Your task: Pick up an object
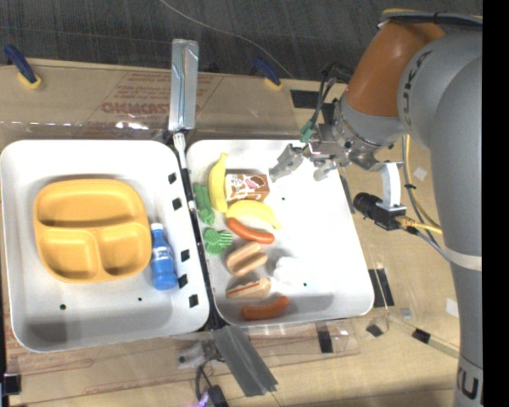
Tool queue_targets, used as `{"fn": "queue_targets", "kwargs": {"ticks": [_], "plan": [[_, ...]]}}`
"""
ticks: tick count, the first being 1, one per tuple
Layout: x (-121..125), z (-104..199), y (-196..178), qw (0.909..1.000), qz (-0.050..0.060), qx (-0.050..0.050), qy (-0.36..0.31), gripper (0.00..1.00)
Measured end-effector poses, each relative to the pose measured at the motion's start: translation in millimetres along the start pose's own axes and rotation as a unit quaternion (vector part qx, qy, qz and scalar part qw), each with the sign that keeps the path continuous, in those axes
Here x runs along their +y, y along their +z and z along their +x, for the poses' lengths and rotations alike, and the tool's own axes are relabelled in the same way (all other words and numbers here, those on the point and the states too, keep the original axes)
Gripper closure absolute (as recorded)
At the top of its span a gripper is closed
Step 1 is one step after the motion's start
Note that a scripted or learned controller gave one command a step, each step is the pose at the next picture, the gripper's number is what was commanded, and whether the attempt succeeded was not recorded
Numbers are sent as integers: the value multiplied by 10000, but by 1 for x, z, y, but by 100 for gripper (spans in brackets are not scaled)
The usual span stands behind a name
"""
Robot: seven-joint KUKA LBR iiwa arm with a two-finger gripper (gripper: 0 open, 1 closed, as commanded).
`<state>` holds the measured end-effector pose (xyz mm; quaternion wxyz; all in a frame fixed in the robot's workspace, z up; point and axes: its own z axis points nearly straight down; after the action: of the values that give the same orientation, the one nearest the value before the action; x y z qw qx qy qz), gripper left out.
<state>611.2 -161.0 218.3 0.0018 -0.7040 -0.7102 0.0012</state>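
My gripper [304,165] hangs over the upper right part of the right bin [339,253], its two fingers spread open with nothing between them. To its left, along the bin's left side, lies a cluster of toy food: a yellow banana [217,180], a brown-and-white packet [247,184], a second yellow piece [254,214], a red-orange sausage [251,231], green items [209,219], two hot-dog buns [247,258] [248,289] and a red sausage [265,309] near the front. The gripper is apart from all of them.
The left bin [34,312] holds a yellow divided tray [92,227] and a small blue bottle [161,261] beside it. A metal divider post [183,83] stands between the bins at the back. The grey arm [433,100] fills the right side.
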Motion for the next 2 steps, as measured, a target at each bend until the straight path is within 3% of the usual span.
{"fn": "queue_targets", "kwargs": {"ticks": [1, 2], "plan": [[-1, 15, 42, 10000, 14, -1, -80, 0], [51, 63, 95, 9994, -96, -26, -342, 0]]}}
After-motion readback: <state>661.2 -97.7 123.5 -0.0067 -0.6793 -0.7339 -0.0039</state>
